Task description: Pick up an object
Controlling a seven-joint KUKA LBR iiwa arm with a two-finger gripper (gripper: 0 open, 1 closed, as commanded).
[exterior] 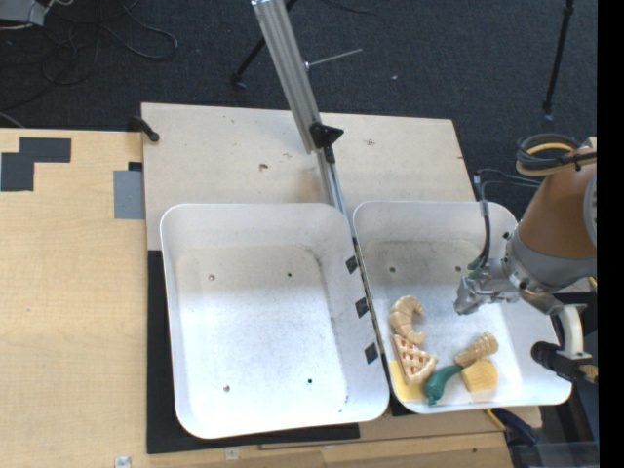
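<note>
Several small toy foods lie in the right bin: a pale croissant, a red-edged waffle wedge, a green piece, a tan ridged piece and a yellow block. My gripper hangs over the right part of this bin, above and to the right of the croissant and just above the tan ridged piece. Nothing shows between its tips. The orange band of the arm rises behind it at the right edge.
The left bin lies beside the right one, with a divider with black clips between them. A slanted metal rail leans over the bench from the back. A wooden board lies to the left.
</note>
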